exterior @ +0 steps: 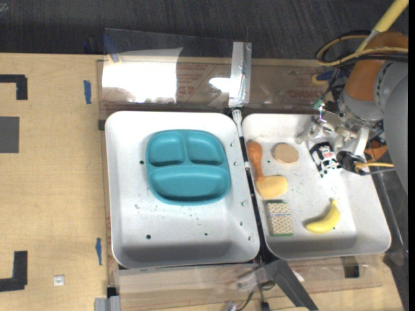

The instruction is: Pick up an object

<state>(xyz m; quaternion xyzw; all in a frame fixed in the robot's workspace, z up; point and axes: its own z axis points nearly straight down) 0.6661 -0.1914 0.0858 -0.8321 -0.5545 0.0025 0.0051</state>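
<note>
- Teal divided plate [188, 166] lies in left bin [123, 193].
- Banana [324, 219] at right bin's [369, 229] 5 o'clock.
- Gripper [327, 157] near 2 o'clock; grip state cannot be told.

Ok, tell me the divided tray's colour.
Teal tray, in the camera view.

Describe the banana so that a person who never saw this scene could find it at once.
Look in the right white bin, at its front right corner. The banana lies there, right of a small patterned packet. It is the one bright yellow, curved thing; its neighbours are orange, tan or boxy.
</note>
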